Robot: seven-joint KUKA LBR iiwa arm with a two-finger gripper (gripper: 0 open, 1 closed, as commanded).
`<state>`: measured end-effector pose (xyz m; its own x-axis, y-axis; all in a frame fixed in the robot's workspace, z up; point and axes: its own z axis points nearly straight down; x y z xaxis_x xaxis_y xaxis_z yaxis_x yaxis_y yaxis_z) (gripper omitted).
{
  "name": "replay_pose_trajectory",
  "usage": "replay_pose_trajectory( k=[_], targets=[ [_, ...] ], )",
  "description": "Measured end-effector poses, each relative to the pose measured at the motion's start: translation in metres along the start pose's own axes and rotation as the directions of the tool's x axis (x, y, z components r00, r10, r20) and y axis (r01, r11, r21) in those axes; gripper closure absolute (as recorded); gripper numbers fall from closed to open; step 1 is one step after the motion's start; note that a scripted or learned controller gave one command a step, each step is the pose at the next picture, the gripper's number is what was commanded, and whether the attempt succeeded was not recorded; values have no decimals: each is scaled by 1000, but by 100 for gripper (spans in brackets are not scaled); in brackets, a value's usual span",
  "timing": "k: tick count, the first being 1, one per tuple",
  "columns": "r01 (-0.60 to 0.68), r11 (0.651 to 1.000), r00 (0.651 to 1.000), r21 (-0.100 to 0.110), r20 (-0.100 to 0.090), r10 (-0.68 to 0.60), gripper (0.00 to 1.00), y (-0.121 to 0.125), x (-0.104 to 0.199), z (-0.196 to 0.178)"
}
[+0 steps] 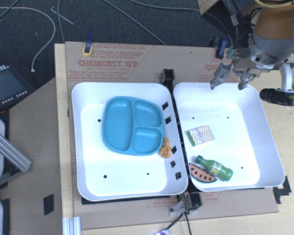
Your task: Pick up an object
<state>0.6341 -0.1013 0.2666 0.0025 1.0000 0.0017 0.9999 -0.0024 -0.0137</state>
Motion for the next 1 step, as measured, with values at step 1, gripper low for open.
replay_pose_trajectory(
  k=[1],
  targets=[
    [2, 1000, 1000, -13, 2, -2, 0, 2, 0, -7]
  ],
)
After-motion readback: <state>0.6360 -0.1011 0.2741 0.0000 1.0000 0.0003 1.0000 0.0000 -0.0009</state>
